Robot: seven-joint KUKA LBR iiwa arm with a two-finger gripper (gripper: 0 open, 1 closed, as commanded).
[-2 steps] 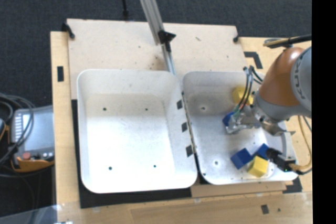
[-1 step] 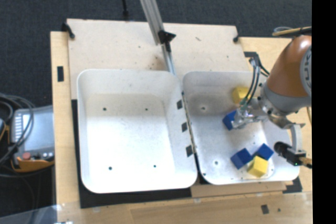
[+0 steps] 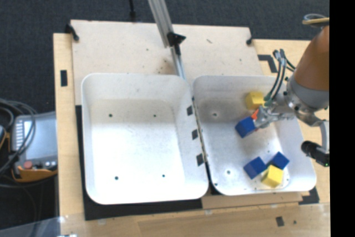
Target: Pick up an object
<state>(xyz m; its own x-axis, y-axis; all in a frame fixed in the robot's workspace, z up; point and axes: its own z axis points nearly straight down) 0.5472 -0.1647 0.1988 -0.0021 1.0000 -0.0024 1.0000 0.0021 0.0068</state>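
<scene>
The right bin (image 3: 222,175) holds several small blocks. My gripper (image 3: 264,117) is low in this bin, reaching in from the right. Its tip sits between a yellow cube (image 3: 254,100) just above it and a blue cube (image 3: 244,127) just below and to its left. It touches or nearly touches the blue cube's upper right corner. A small orange-red bit (image 3: 255,115) shows at the tip. Near the bin's front right corner lie two more blue cubes (image 3: 254,167) (image 3: 279,161) and a yellow cube (image 3: 273,176), bunched together.
The left bin (image 3: 89,119) lies beside the right one, sharing a raised middle wall (image 3: 195,130). A slanted metal rail (image 3: 158,3) rises behind the bins. The arm's grey wrist and orange band (image 3: 313,72) hang over the right bin's right side.
</scene>
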